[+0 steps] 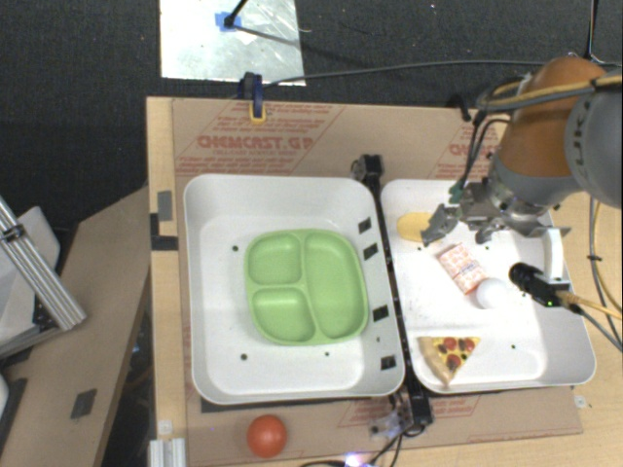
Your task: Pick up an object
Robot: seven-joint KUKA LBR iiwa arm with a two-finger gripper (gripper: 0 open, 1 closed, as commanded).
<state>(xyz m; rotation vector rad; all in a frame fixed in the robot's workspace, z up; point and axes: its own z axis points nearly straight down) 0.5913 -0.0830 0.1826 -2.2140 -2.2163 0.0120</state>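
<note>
As it lies under everything else, the desk [243, 139]: brown board printed with red lettering, carrying both bins and reaching past the green plate on every side.
Left bin [209, 202]: shallow and white, its floor ringing the green plate, which sits at its middle.
Right bin [428, 300]: shallow and white, just right of the green plate's bin; the two rims touch along a black strip.
Arm [545, 125]: grey with an orange band, coming in from the far right of the green plate and above it in the view.
Green plate [307, 285]: three compartments, flat on the floor of the left bin, with nothing in them.
Silver sheet [234, 27]: on the dark floor well above the green plate, beyond the desk's far edge.
Hand [456, 233]: right of the green plate, over the upper part of the right bin; its fingers stand apart with nothing between them.
Pizza slice [450, 353]: lower right of the green plate, near the front rim of the right bin.
Pink and white packet [459, 267]: right of the green plate, just below the hand, lying aslant.
Yellow piece [414, 226]: upper right of the green plate, just beside the hand's left finger.
White ball [490, 292]: right of the green plate, touching or nearly touching the packet's lower end.
Red ball [266, 434]: below the green plate, on the desk outside both bins.
</note>
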